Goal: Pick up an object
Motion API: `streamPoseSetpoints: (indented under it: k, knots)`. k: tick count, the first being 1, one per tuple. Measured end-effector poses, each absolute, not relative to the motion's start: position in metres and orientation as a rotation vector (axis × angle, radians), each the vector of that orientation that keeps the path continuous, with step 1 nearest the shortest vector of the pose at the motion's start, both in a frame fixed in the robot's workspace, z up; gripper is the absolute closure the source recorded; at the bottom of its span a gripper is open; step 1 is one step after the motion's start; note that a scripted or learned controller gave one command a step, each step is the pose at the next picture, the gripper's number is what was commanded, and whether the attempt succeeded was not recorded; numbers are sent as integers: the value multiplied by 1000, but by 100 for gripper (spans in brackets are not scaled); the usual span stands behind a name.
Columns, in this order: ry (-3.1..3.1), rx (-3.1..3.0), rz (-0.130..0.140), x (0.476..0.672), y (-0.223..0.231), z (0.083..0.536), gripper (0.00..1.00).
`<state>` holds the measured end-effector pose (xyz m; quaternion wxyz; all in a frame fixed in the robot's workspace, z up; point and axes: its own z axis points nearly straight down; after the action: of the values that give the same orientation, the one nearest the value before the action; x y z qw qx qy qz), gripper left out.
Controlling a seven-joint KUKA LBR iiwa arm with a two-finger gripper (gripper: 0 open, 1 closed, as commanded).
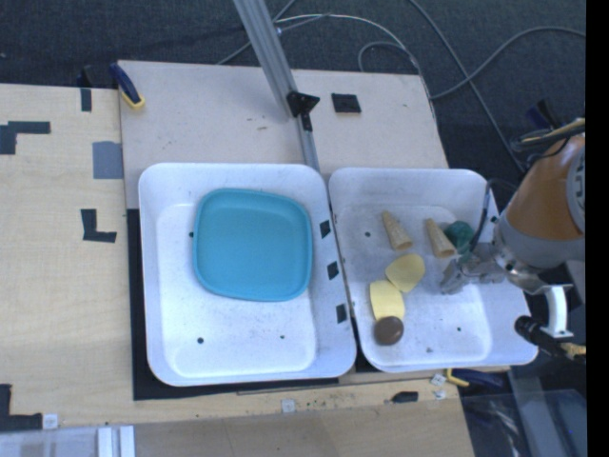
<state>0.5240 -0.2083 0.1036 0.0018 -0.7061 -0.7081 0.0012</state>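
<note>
The surface [57,255] is carrying two bins; the left bin [171,350] is holding a blue plate [253,244]; the right bin [457,346] is holding the small pickable objects, so the arm [547,208] is reaching there; its end effector [455,279] is hanging low beside a tan wedge [439,237] and green piece [461,233], gripping nothing visible; how far open it is cannot be told.

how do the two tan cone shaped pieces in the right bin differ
The left tan cone lies apart from other items, nearer the bin's middle; the right tan cone lies against a dark green object, close to the tool. The left one's narrow tip points up-left in the view, and so does the right one's, though it looks slightly stubbier. Both are tan, tapered and lie flat in the right bin.
</note>
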Motion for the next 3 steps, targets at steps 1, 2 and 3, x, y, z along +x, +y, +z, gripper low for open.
streamPoseSetpoints:
  k: [1, 2, 3]
  knots:
    - [-2224, -2221, -1, 533, -208, 160, 100]
    - [-2224, -2220, 0, 538, -207, 201, 100]
    - [-2224, -2221, -1, 539, -207, 252, 100]
